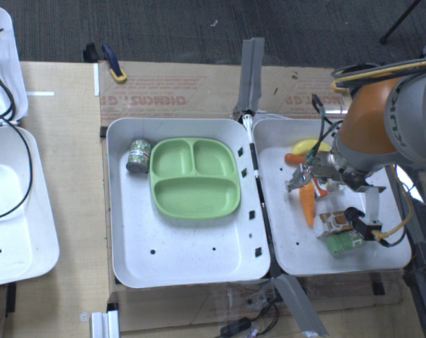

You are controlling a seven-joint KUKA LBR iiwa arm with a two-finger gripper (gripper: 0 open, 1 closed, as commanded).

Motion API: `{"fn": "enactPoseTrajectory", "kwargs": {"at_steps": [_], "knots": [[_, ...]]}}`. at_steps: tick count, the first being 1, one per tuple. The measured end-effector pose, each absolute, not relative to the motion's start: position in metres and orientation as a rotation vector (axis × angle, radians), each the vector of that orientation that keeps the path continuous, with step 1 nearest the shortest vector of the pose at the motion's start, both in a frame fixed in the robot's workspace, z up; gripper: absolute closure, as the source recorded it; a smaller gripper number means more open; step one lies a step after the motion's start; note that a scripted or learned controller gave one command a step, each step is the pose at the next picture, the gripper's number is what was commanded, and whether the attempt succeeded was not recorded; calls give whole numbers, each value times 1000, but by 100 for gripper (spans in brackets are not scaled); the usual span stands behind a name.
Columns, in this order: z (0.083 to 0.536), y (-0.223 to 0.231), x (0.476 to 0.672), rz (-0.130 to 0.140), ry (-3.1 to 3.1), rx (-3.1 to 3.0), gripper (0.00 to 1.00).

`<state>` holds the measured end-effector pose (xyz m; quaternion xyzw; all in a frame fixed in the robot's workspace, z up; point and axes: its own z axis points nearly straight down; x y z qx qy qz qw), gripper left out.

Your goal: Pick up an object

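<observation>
Two shallow white bins sit side by side on the brown cardboard-covered counter [65,118], the left bin [184,259] and the right bin [283,252] meeting at a grey divider post [251,76]. Nearest the camera in the right bin lies a small green packet [341,243], with a brown snack wrapper [332,220] just behind it. Beside these, a long orange carrot-shaped toy [308,201] lies roughly lengthwise toward the camera — its upper end reaches up under the gripper [305,178]. The metal fingers [296,184] hang low over that end of the carrot, but whether they are spread or closed, or touching it, cannot be told from this angle. Farther back, a small red-orange piece [294,158] lies next to a yellow banana-like toy [308,146], partly hidden by the arm's cables. The grey arm with its orange band [367,118] comes in from the right, covering much of the right bin's far side.

In the left bin, a light green three-compartment plastic plate [195,177] lies flat near the middle, toward the far wall. Just beside its left edge — close, perhaps touching — stands a small can with a green patterned label [138,155]. Beyond the bins, a blue-and-yellow clamp [114,63] rests at the counter's far edge.
</observation>
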<state>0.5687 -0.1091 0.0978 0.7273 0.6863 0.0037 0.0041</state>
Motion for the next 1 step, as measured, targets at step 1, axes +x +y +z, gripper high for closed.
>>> {"fn": "enactPoseTrajectory", "kwargs": {"at_steps": [1], "knots": [[98, -127, 546, 12, 2364, 2050, 0]]}}
